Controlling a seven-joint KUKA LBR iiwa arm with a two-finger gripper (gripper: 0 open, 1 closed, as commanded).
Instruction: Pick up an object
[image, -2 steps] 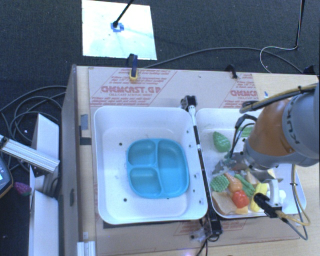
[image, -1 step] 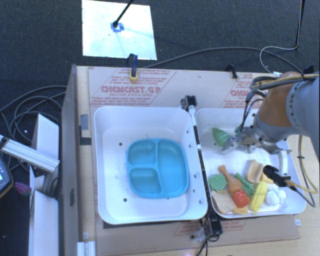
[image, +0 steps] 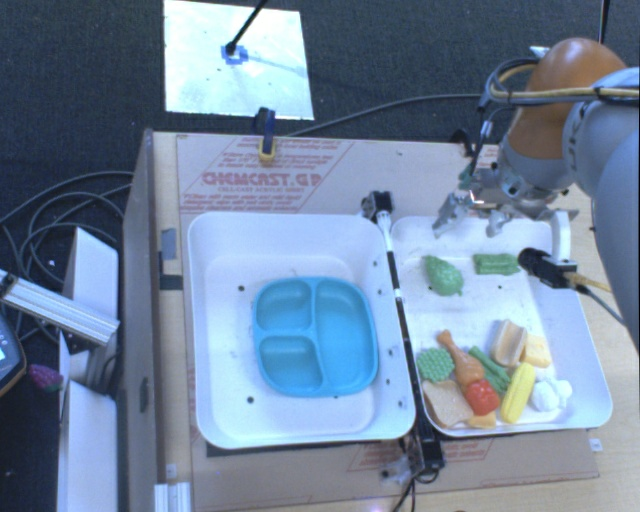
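The grey arm with its orange band reaches in from the right, and its two-finger gripper (image: 468, 218) hangs over the far edge of the right-hand shallow white plastic bin (image: 590, 372). The fingers (image: 443, 217) are spread apart and released, with nothing between them.

In the right bin, a rounded, leafy green plastic vegetable (image: 442, 275) lies near the far left part, just below the gripper and apart from it. Beside it to the right lies a flat green toy piece with a wavy edge (image: 496, 264), also clear of the fingers. Toward the near end of the bin a cluster of toy food sits packed together: a brown drumstick (image: 458, 358), a round green ridged piece (image: 434, 364), a red tomato-like piece (image: 481, 396), a tan slice of toast (image: 447, 402), a yellow corn cob (image: 518, 392), a pale bread wedge (image: 508, 342), an orange-yellow cheese block (image: 537, 351) and a white lumpy piece (image: 549, 394). Several of these touch one another.

The left-hand shallow white bin (image: 225, 250) holds a light blue plastic tray with three compartments (image: 314, 335), lying flat near its middle. Both bins rest side by side on a cardboard-covered table (image: 300, 170) printed with red lettering. A blue and yellow clamp (image: 266, 136) stands at the far edge of the cardboard.
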